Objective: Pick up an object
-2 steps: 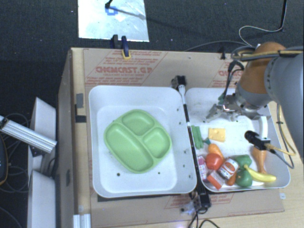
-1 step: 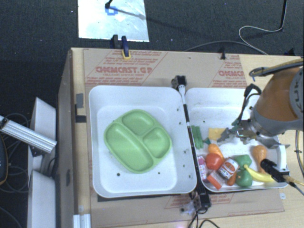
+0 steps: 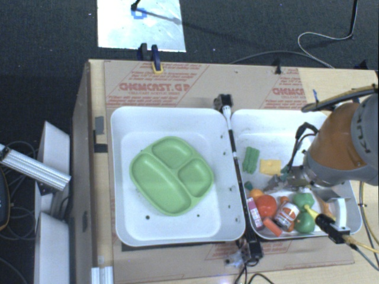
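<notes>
Left bin (image 3: 127, 176) holds divided plate (image 3: 172, 174). Right bin (image 3: 260, 126): block (image 3: 251, 159) beside wedge (image 3: 270, 167) mid-bin, toy pile (image 3: 283, 213) at near edge, arm (image 3: 343, 144) over its right.

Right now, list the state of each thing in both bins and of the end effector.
green divided plate: flat, upright, nothing on it, in the left bin
green block: lying loose, right bin
yellow block: lying loose beside it
toy food pile: heaped at near edge
end effector: low over the pile
</notes>
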Available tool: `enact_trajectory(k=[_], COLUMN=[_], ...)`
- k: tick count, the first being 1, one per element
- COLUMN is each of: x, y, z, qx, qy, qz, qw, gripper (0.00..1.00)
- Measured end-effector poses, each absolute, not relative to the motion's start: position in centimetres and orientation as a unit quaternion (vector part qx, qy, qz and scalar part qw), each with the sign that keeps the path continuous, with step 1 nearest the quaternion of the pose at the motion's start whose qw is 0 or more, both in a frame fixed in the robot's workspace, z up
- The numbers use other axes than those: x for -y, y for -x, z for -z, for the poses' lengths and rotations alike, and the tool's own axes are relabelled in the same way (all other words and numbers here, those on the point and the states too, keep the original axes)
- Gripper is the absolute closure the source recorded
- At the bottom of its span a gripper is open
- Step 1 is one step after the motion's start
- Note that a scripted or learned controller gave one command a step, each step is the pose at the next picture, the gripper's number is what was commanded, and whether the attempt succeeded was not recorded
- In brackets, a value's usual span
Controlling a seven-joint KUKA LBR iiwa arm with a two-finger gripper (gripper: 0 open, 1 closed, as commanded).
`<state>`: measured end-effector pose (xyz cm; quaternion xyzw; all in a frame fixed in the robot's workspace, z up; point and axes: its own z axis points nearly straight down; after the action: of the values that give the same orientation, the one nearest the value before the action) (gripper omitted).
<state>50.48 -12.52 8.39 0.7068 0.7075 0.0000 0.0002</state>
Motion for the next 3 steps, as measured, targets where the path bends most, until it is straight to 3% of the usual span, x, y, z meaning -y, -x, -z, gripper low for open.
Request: enact_trajectory(k=[1,2,3], x=[12.0,8.6,8.8], y=[-55.1,-58.9,-59.3], z=[-8.5,-8.5,-10.0], qx=[-0.708,-0.708,-0.709], qy=[-0.706,-0.706,-0.705], qz=[-0.0009,-0.0009,-0.0038], qw=[0.001,0.002,0.006], gripper=[0.0,0.0,1.0])
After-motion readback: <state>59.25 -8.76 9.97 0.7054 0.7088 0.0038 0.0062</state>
